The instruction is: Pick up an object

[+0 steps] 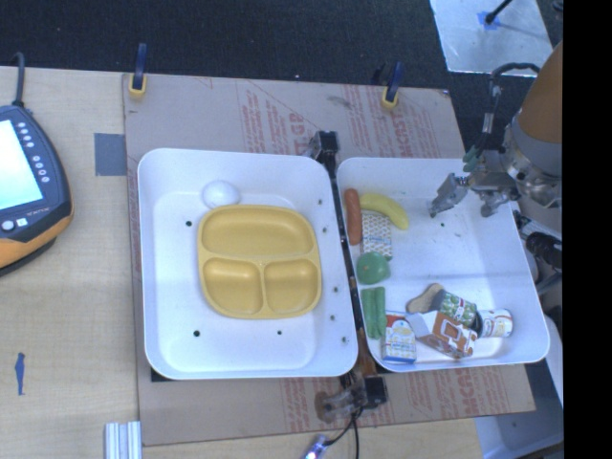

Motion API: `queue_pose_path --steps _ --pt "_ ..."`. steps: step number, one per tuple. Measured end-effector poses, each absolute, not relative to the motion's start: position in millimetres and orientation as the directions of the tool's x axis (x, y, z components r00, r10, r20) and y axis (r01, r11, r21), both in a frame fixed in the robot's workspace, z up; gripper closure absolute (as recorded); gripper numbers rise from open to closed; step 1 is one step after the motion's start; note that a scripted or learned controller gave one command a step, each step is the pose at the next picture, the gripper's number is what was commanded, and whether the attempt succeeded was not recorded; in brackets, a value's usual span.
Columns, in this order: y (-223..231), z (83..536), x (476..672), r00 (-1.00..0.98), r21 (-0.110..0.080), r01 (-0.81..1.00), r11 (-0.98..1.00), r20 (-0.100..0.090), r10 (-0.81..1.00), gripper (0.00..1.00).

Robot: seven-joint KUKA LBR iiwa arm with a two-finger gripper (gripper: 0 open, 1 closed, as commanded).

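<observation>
The brown sheet (287,113) on the surface (67,333) has red writing printed on it, but it is too small to read. Some packs in the right bin (497,247) have labels, and those words are blurred too.

The arm (535,151) comes in from 3 o'clock. It is grey with an orange band. Its tool (466,199) hangs over the top part of the right bin, near 1 o'clock in that bin. The two fingers are spread apart and nothing is between them.

There are two white bins side by side. The left bin (163,256) holds one yellow tray (258,259) with three parts, and one white egg (221,194) at the tray's 11 o'clock, just beside it.

The right bin holds the things to pick. Along its 9 o'clock side lie one carrot (353,215), one banana (384,209), one mesh pack (377,236), one green ball (372,268) and one cucumber (373,311). Along its 6 o'clock side lie one small carton (399,339), one tan piece (425,299), one box (448,333), one green can (458,310) and one white bottle (495,325), all close together. These are well apart from the tool.

Two blue and yellow clamps (139,73) hold the sheet at 12 o'clock. One screen pad (27,189) with an orange rim lies at 9 o'clock on the surface.
</observation>
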State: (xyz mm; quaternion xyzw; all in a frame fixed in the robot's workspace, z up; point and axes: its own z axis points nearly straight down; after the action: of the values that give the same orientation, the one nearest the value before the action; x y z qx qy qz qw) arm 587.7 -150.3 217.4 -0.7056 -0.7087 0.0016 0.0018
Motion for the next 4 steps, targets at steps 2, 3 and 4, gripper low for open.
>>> queue_pose_path --steps 2,3,4 --pt "-96.3 91.2 655.6 -0.007 -0.007 1.000 0.007 -0.002 1.000 0.00" --pt "-92.7 91.6 655.8 -0.006 -0.006 1.000 0.006 -0.001 1.000 0.00" --pt "-94.7 101.7 655.1 -0.007 -0.010 1.000 0.007 -0.003 1.000 1.00"
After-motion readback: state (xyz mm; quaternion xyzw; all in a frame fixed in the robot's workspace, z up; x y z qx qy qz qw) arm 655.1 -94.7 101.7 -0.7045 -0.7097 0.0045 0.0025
